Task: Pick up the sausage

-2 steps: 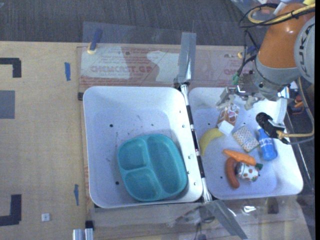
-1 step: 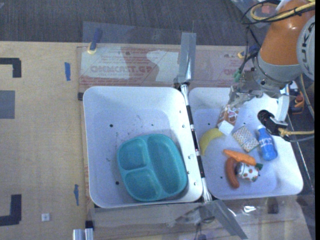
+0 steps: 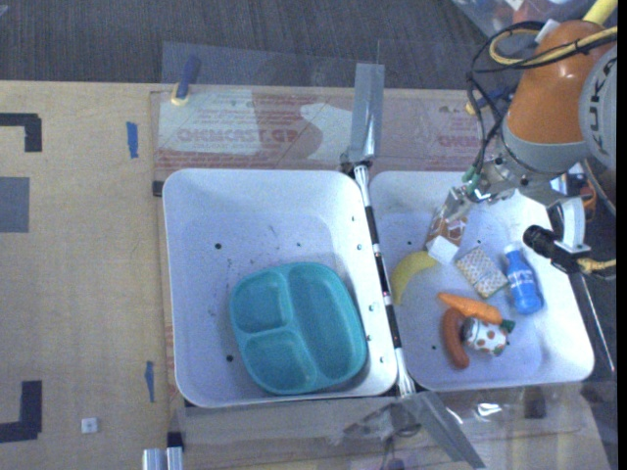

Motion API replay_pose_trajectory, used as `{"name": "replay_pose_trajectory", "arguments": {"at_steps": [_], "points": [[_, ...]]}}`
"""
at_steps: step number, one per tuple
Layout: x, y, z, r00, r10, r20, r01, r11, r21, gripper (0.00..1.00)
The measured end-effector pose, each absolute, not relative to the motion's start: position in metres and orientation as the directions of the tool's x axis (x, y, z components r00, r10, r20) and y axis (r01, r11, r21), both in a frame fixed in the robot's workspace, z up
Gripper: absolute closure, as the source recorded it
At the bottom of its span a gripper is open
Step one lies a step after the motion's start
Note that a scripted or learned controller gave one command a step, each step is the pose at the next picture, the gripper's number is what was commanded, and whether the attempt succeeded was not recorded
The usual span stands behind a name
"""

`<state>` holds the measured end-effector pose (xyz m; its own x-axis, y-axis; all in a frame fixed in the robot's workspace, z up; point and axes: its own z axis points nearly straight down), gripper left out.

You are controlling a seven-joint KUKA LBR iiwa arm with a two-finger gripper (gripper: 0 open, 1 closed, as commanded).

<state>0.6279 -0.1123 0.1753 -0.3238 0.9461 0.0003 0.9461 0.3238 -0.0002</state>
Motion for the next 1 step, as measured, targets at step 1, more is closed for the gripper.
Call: {"name": "replay_pose_trajectory", "arguments": {"at_steps": [1], "points": [[0.6443,-0.1292,0.1388,-0.825,0.566,-0.002,0.566,0.825,0.002,1.00]]}}
